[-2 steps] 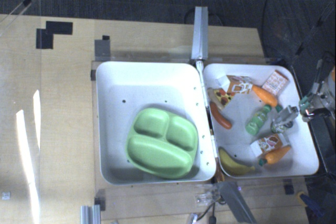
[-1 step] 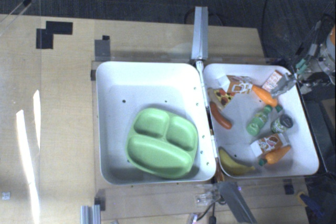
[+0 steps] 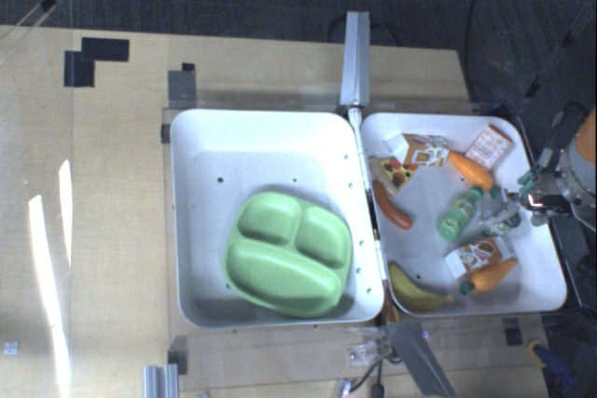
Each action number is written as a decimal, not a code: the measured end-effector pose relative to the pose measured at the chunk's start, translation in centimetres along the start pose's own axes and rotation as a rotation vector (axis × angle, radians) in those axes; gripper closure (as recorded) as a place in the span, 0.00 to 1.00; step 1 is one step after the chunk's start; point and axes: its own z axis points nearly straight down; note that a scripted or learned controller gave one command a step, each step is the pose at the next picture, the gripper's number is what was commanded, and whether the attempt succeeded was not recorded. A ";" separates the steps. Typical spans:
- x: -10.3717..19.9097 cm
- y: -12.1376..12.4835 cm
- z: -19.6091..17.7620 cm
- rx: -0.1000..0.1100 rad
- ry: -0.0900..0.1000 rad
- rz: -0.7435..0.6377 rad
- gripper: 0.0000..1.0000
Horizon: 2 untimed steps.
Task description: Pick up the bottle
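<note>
Green divided tray (image 3: 290, 254) in left bin (image 3: 201, 200); bottle (image 3: 459, 213) in right bin (image 3: 546, 280).

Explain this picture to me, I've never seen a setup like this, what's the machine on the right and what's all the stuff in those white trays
One camera looks down at a slant on a wooden bench with two shallow white bins. The machine at the right edge is a robot arm; its gripper hangs over the right bin, close to a green bottle, which it is meant to pick up. The bottle lies in the bin, not held. Around it are toy foods: a banana, a sausage, a pizza slice, two carrots and some small cartons. The left bin holds a green divided tray.
</note>
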 end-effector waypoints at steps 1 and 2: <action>2.9 4.4 9.5 -0.002 0.001 0.013 0.00; 0.7 9.9 11.8 -0.005 -0.001 0.151 0.00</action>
